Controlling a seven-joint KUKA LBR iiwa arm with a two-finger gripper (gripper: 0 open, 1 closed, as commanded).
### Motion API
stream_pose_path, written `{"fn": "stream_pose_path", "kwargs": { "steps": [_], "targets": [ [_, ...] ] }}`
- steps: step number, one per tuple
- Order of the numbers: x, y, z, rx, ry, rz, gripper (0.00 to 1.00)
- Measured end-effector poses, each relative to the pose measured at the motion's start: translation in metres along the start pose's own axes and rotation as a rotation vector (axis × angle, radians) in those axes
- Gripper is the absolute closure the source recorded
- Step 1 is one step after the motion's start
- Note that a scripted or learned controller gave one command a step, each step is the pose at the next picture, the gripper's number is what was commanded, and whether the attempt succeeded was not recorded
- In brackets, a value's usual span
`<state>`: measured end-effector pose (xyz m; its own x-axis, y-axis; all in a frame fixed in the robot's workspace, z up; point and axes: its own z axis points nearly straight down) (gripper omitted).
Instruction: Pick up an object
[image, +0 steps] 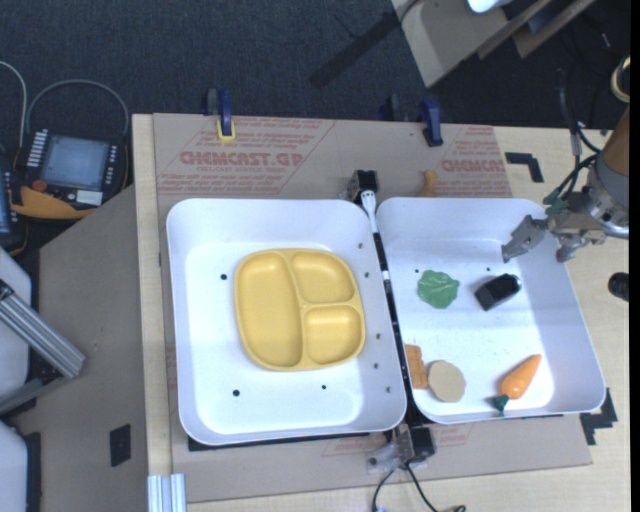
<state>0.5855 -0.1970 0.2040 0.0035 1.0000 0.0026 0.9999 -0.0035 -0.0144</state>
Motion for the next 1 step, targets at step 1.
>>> {"fn": "stream_pose_path", "kwargs": {
  "steps": [1],
  "targets": [
    [0.0009,0.0031,-0.0089,-0.015,-0.003,-0.004,0.0]
  ]
}}
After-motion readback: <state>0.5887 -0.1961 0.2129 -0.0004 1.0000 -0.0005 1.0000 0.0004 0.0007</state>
